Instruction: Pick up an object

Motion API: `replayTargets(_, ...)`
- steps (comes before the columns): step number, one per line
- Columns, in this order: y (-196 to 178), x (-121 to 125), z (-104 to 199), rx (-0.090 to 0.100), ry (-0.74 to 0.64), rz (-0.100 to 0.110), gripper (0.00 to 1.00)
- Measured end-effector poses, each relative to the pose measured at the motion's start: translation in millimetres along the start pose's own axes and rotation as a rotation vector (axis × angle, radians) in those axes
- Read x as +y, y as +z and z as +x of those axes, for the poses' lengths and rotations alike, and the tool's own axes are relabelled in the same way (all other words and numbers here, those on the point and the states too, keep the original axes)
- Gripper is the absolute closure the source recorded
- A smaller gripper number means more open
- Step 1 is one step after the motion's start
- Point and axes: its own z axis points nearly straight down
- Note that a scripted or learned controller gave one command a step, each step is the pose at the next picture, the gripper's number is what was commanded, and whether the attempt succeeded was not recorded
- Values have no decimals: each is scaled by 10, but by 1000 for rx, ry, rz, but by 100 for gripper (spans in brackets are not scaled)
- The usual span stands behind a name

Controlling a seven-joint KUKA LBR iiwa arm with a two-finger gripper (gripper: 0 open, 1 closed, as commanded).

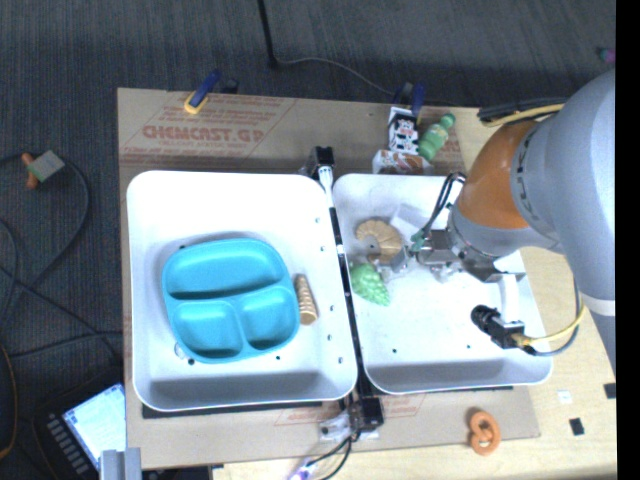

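Note:
My gripper [398, 256] is low in the right bin [440, 363], near that bin's left wall. It sits between a tan round piece [377, 233] just up and left of it and a green bunch of grapes [370, 284] just down and left. The wrist hides whatever lies directly under it. In the left bin [150, 368] a brown stick-shaped piece [304, 299] lies beside a blue divided plate [225, 296].
The bulky grey and orange arm [540, 188] covers the right bin's upper right. A black and yellow cable fitting [500, 328] hangs over the bin's lower right. Small toys [412, 138] stand behind the bins, and an orange pretzel shape [485, 430] lies on the bench in front.

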Motion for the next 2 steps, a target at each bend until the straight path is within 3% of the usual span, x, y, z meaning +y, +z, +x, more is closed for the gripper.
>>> replayTargets(1, -101, 2, -7, -3, 0, -1, 100)
replayTargets(2, 15, 799, 222, 1, 1, 9, 100)
